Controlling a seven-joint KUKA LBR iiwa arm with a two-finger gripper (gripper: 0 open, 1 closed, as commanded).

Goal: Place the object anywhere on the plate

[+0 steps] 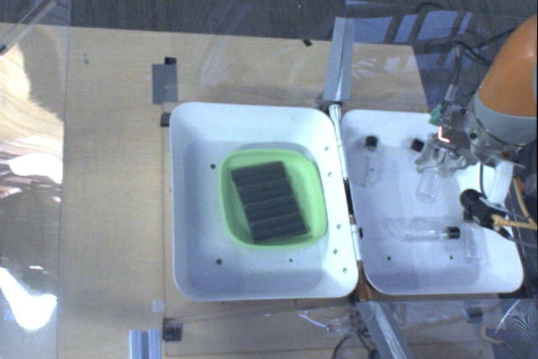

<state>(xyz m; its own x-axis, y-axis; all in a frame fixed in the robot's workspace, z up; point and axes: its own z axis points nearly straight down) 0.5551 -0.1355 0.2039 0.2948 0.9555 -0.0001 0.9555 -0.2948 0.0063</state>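
Beneath the tool (444,149), clear vials (429,181) barely show against the right bin (395,282).

txt: none legible | labels/brands/nos: none | signs: none

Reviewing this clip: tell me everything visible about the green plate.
The green plate is a light green, rounded-square dish with a raised rim, plastic by its look. It sits flat in the middle of the left white bin. A dark ribbed rectangular block lies on it, turned slightly askew and covering most of its floor. Nothing else touches it.
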